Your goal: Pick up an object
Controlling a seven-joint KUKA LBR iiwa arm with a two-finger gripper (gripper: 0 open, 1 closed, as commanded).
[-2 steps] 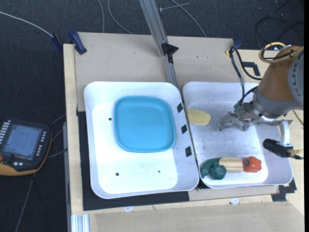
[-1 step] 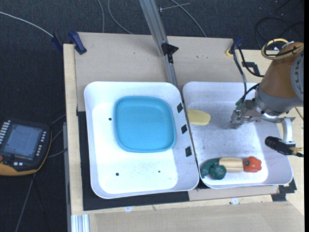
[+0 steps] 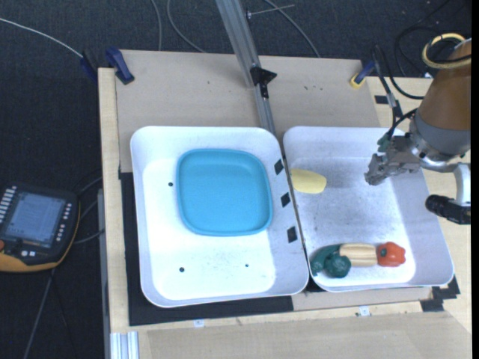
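Fingers (image 3: 376, 172) over right bin (image 3: 434, 223), spread or pressed unclear; yellow piece (image 3: 308, 182) well apart, leftward.

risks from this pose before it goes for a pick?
1. The green, tan and red items lie bunched in a row against the right bin's near wall; a grasp there may catch two at once or hit the wall.
2. The yellow piece rests by the bin's left wall, leaving little clearance.
3. The gripper hovers over bare floor; closing here would likely grab nothing.
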